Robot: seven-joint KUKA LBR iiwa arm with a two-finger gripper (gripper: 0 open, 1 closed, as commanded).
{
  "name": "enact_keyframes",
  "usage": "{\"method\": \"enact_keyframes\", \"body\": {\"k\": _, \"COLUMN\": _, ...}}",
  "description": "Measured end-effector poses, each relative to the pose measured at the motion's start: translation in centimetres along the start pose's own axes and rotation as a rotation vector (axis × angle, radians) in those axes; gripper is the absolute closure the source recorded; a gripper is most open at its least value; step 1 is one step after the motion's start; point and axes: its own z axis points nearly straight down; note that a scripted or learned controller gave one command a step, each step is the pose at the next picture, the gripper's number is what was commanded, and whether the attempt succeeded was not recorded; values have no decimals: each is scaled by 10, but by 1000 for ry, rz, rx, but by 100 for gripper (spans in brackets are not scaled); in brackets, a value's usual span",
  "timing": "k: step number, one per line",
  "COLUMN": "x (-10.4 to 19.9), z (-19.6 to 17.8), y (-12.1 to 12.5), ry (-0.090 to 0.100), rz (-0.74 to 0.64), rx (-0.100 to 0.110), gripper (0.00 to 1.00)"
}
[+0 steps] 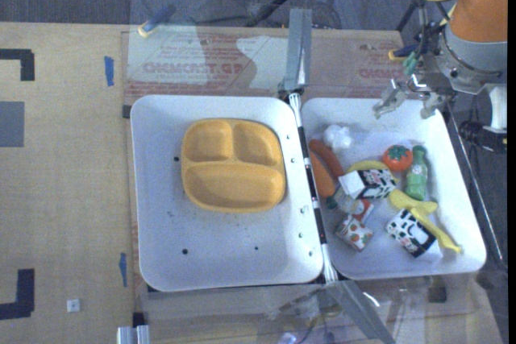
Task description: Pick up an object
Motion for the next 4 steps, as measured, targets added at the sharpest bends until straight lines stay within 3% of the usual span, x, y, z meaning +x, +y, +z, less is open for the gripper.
{"method": "enact_keyframes", "body": {"k": 1, "x": -45, "z": 133, "y": -15, "ry": 0, "rz": -69, "rx": -2, "gripper": 0}}
{"method": "enact_keyframes", "body": {"k": 2, "x": -71, "z": 150, "y": -47, "ry": 11, "rz": 9, "rx": -28, "gripper": 0}}
{"method": "enact_keyframes", "body": {"k": 3, "x": -76, "z": 140, "y": -47, "ry": 0, "rz": 12, "rx": -31, "gripper": 100}}
{"method": "enact_keyframes", "body": {"k": 4, "x": -84, "z": 159, "y": -145, "ry": 4, "rz": -186, "rx": -7, "gripper": 100}}
